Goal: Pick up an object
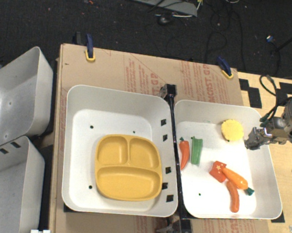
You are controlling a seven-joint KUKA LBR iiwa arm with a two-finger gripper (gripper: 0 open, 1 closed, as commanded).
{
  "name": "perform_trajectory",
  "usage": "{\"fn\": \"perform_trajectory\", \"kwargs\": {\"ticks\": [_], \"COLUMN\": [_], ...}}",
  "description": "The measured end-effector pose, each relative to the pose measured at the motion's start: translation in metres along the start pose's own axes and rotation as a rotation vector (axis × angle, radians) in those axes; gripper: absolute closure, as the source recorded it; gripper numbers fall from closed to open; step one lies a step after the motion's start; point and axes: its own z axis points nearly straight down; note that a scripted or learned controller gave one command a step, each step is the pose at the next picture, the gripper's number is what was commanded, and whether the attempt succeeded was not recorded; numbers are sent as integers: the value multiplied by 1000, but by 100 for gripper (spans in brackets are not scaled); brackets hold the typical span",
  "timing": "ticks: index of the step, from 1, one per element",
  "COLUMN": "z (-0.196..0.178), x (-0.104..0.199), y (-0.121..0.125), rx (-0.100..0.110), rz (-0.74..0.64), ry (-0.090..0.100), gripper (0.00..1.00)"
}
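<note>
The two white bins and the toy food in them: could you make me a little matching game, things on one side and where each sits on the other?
Things:
1. yellow divided plate
2. round yellow piece
3. green stick
4. carrot

Places:
A. right bin, towards its near right part, beside a red piece
B. left bin, in its middle
C. right bin, far side, close to the gripper
D. right bin, near the divider between the bins, next to a thin orange piece

Pairs: 1-B, 2-C, 3-D, 4-A
</note>
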Motion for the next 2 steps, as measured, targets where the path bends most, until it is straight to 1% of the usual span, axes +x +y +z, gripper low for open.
{"fn": "perform_trajectory", "kwargs": {"ticks": [1,2], "z": [1,-7], "x": [60,112], "y": [10,34], "rx": [4,1], "rz": [-6,-7], "ry": [3,3], "gripper": [100,100]}}
